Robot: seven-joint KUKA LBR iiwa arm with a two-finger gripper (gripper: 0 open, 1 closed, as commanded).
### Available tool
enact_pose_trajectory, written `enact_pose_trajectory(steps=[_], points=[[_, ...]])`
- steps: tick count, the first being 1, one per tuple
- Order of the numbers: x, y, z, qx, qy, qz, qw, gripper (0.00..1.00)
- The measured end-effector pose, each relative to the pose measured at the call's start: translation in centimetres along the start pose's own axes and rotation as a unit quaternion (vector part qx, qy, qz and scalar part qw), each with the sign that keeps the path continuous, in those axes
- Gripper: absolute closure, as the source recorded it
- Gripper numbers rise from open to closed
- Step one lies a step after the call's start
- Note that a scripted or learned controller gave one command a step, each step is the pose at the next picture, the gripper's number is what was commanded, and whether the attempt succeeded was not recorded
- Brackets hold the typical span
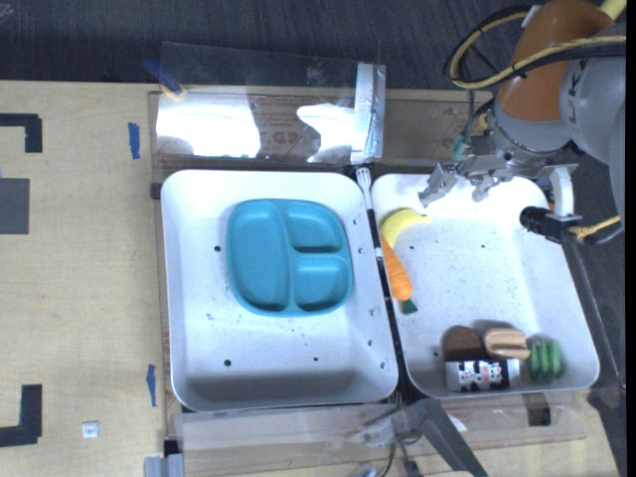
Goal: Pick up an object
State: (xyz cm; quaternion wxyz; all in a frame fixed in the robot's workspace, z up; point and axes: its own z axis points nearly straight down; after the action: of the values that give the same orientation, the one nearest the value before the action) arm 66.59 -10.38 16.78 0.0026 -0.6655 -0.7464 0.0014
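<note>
My gripper (459, 187) hangs over the back edge of the right bin (497, 266), its two fingers spread apart with nothing between them. Just left of and below it, a yellow banana-like toy (399, 224) lies in the bin's back left corner. An orange carrot (397, 274) runs along the bin's left wall below the yellow toy. At the front of the bin sit a brown round piece (462, 343), a tan bun-like piece (506, 343), a green ridged piece (544, 358) and a black-and-white can (483, 374) lying on its side.
The left bin (199, 346) holds a blue divided plate (290, 255). A clear plastic panel (268, 117) stands behind the left bin. The arm's orange band (552, 38) and yellow cables rise at the top right. Light wood bench lies to the left.
</note>
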Motion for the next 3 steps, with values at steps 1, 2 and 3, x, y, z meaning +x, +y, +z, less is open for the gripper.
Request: enact_pose_trajectory(steps=[1, 2, 3], points=[[-1.3, 0.3, 6.5, -0.007, -0.004, -0.071, 0.9974, 0.00], [-2.2, -4.0, 8.1, -0.004, -0.002, -0.176, 0.9845, 0.00], [3.3, 0.7, -2.1, -0.008, -0.004, -0.291, 0.9568, 0.00]])
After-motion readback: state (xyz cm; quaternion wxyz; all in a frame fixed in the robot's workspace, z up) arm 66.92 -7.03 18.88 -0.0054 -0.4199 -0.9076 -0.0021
